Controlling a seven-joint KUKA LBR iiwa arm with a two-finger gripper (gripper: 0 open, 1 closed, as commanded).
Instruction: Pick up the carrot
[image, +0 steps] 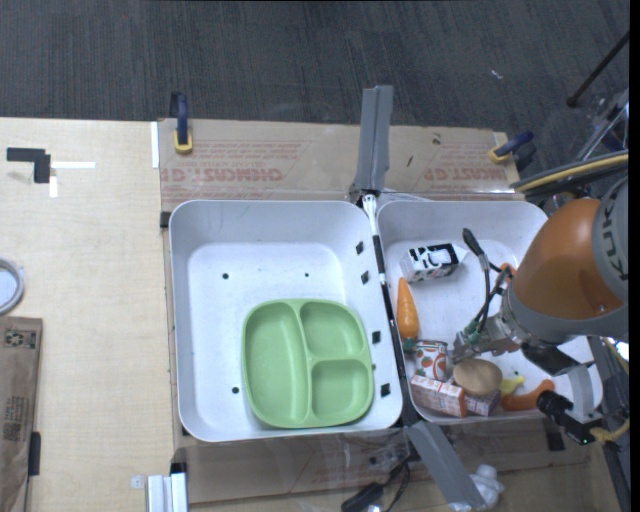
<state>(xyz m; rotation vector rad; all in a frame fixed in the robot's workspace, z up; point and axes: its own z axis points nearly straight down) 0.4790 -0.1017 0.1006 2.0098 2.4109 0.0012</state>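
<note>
Although the pincer hangs low in the right bin, whether it is released or clenched cannot be told from this view; nothing is seen between its tips. The carrot lies just to the pincer's left and slightly farther from the camera, close against the wall shared with the left bin, its narrow end pointing toward the black-and-white carton beyond it.

Risks noted: the pincer sits over a crowded patch, with a red printed box, a brown round item and a second orange item directly beneath and beside it; a closing there would likely seize the wrong item, the second orange piece being the obvious confusion. The carrot's position against the wall leaves little room for a finger on that side; a tapered, smooth body may also slip out.

Legible writing: red lettering on the cardboard beyond the bins, mirrored and upside down, not reliably readable; print on the cartons is too small to read. The green divided plate in the left bin bears no marking.
</note>
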